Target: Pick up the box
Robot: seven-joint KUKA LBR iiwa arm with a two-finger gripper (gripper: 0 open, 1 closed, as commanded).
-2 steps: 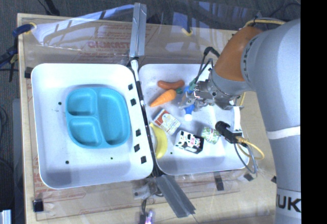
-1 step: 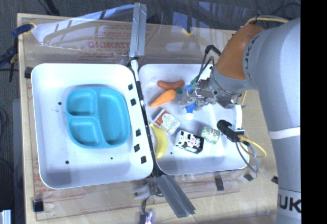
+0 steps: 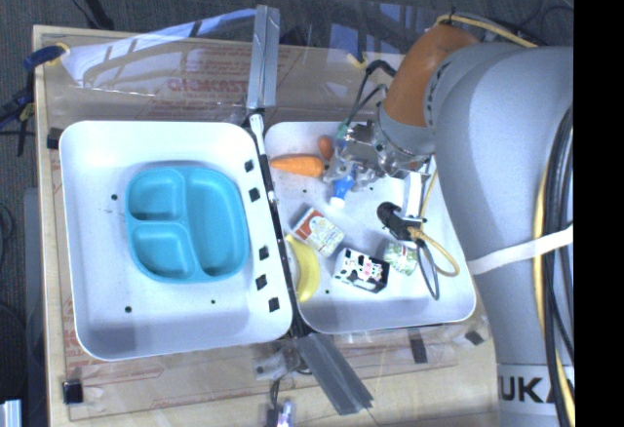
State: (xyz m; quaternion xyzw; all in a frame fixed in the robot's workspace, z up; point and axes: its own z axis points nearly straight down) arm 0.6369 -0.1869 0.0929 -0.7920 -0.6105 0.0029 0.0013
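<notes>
Gripper (image 3: 343,183), aperture indiscernible, hovers beside the carrot (image 3: 295,164) in the right bin (image 3: 450,303). The box (image 3: 319,231) lies nearer the front, by the banana (image 3: 307,271); crowding neighbours risk a mistaken grasp.

You see 2 bins side by side. The left bin (image 3: 88,250) holds a divided tray (image 3: 185,222) at its centre. In the right bin (image 3: 448,303), a carrot (image 3: 295,164) lies upper left, a box (image 3: 318,231) mid-left, a banana (image 3: 306,268) below it, and a carton (image 3: 361,270) just right of the banana.
</notes>
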